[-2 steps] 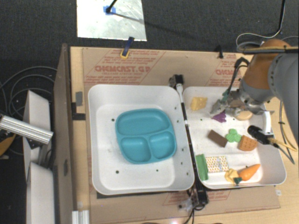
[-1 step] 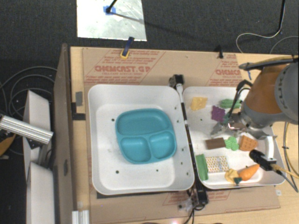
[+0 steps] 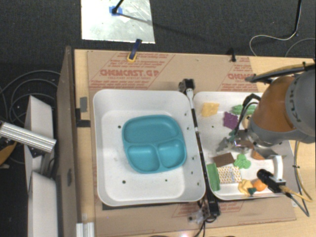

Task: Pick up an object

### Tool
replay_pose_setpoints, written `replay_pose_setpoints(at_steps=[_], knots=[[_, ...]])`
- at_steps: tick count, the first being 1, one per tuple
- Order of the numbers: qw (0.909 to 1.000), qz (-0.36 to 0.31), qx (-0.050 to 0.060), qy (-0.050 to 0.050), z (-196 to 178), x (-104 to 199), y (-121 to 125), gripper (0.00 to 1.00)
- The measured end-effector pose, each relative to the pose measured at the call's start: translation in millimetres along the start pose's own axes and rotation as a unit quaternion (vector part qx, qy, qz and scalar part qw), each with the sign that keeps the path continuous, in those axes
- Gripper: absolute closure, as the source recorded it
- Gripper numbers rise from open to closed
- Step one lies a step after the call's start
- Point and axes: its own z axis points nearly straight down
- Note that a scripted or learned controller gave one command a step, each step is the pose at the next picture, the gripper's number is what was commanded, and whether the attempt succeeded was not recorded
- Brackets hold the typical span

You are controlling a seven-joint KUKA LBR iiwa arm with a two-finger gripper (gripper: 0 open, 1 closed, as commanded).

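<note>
A flat brown rectangular block (image 3: 223, 159) lies in the right white bin (image 3: 205, 124) — just below the gripper (image 3: 228, 143), whose finger state I cannot tell. The grey arm (image 3: 289, 113) with its orange band reaches in from the right, wrist bent down over the bin's middle.

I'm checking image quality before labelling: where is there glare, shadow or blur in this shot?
Camera view: the shiny sheet above the bench glares bright; the teal tray in the left bin is evenly lit with soft shadow at its rim; the small items under the arm in the right bin look soft, and the claw is hard to resolve.
</note>
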Motion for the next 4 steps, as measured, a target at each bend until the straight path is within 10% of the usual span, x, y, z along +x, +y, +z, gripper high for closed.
replay_pose_setpoints(at_steps=[1,2,3,4], knots=[[1.0000,0.001,-0.002,-0.001,-0.4,1.4,-42.7,0.00],[1.0000,-0.001,-0.007,-0.003,-77.9,-33.7,2.1,0.00],[1.0000,-0.002,-0.005,-0.002,-55.2,-54.8,55.8,0.00],[1.0000,-0.002,-0.004,-0.001,-97.8,-21.7,84.7,0.00]])
